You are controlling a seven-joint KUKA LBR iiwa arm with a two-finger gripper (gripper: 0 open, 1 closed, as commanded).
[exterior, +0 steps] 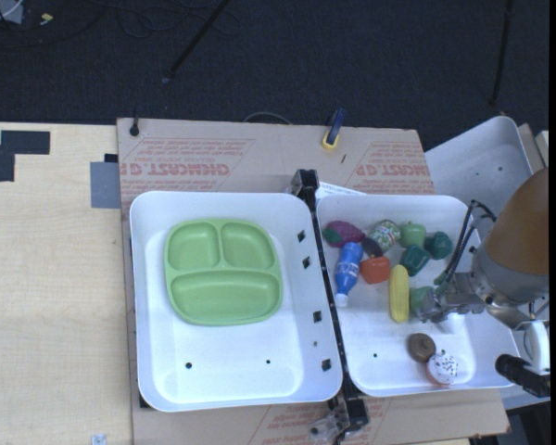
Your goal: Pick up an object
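The hand [435, 306] sits low inside the right bin [389, 374], near that bin's right wall, reached in from the bench's right edge; whether it is open or closed cannot be told, as dark linkage hides its tips. Above it the grey wrist and the orange band [528, 225] of the arm lean inward over the bin's right rim. A small green object [421, 297] lies touching or just beside the hand; no object is seen gripped. Immediately left of this lies an upright-lying yellow corn-like piece [399, 293]. Further toward the bin's far edge cluster an orange piece [375, 269], a blue-and-white bottle [347, 269], a purple piece [343, 234], a speckled round piece [384, 234] and three green pieces [414, 235]. Near the bin's near edge rest a brown disc [421, 346] and a white-and-red ball [444, 368]. The left bin [167, 369] holds a green divided plate [223, 272] toward its far-left corner. Both bins rest on cardboard [259, 160] on the bench [46, 304].
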